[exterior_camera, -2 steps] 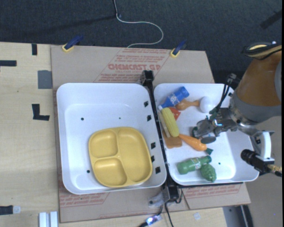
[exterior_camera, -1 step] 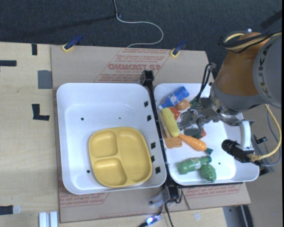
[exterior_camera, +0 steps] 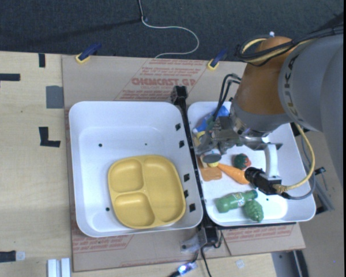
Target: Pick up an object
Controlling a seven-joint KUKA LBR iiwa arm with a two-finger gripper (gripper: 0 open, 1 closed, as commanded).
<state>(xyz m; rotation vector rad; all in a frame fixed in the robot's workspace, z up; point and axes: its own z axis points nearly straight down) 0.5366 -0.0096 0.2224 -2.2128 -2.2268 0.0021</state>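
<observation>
My gripper (exterior_camera: 211, 148) is down in the left part of the right bin (exterior_camera: 294, 212), close to the wall between the two bins. Just below it lie an orange block (exterior_camera: 211, 173) and an orange carrot (exterior_camera: 233, 172). A small green and red piece (exterior_camera: 241, 161) sits to the gripper's right. Toward the bin's front lie a green bottle (exterior_camera: 235, 201) and a dark green lumpy toy (exterior_camera: 254, 212). A blue item (exterior_camera: 210, 122) peeks out behind the gripper, partly hidden by the wrist.
The left bin (exterior_camera: 89, 131) holds a yellow divided plate (exterior_camera: 145, 190) at its front. The arm's grey and orange body (exterior_camera: 271, 91) covers the back of the right bin. A white cable (exterior_camera: 173, 33) lies on the dark surface behind the bench.
</observation>
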